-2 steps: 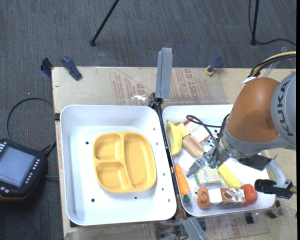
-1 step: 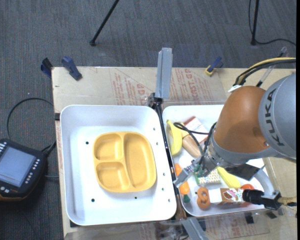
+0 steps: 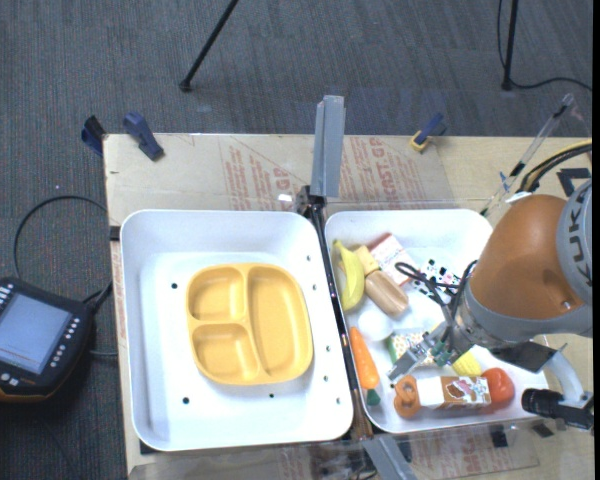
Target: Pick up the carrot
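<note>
I have the slim orange plastic carrot with a green stub at its lower end (image 3: 364,360) lying in the right-hand shallow white bin (image 3: 480,222), pressed close to that bin's left wall, in the lower middle of the frame. Its long axis runs nearly up and down the picture, tilted slightly so the green end sits lower and a touch to the right. The two-finger gripper (image 3: 423,352) sits to the right of the carrot, near it but apart, at about the same height in the frame, under the arm's big orange band. From this angle I cannot tell how far the jaws stand open, and I see nothing held between them. So, as I judge it, the coming move is a short shift toward frame left, with the jaws turned to close across the carrot's narrow width. The bin wall beside it leaves little room on that side. A yellow plastic banana (image 3: 348,274) lies just above the carrot.
</note>
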